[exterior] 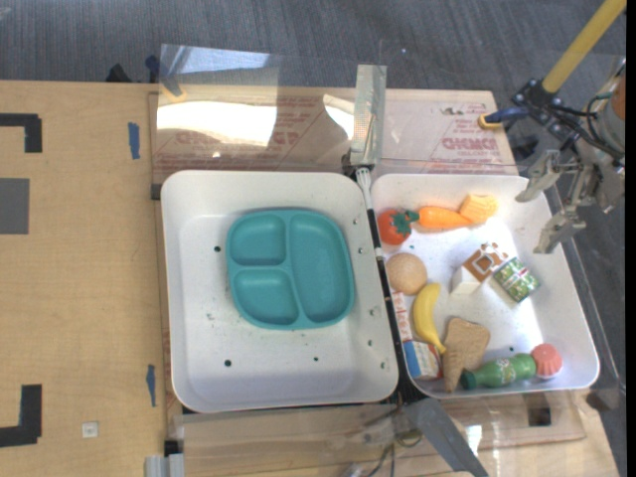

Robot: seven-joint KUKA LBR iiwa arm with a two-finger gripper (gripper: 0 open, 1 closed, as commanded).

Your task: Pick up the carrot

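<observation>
Gripper (558,207) is seen at right bin's (581,311) far-right rim, jaws spread, nothing held; carrot (443,218) lies in that bin's far end btwn tomato (395,227) & corn (478,207); banana (427,313), green bottle (505,370) nearer; teal tray (290,267) sits in left bin (189,296); red print on cardboard (467,143) unreadable.

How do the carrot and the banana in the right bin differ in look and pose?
The carrot is orange and straight; the banana is yellow and curved. The carrot lies crosswise near the bin's far end, between a tomato and a yellow corn piece; the banana runs lengthwise nearer the middle. Both lie flat in the right bin, away from the hand.
</observation>
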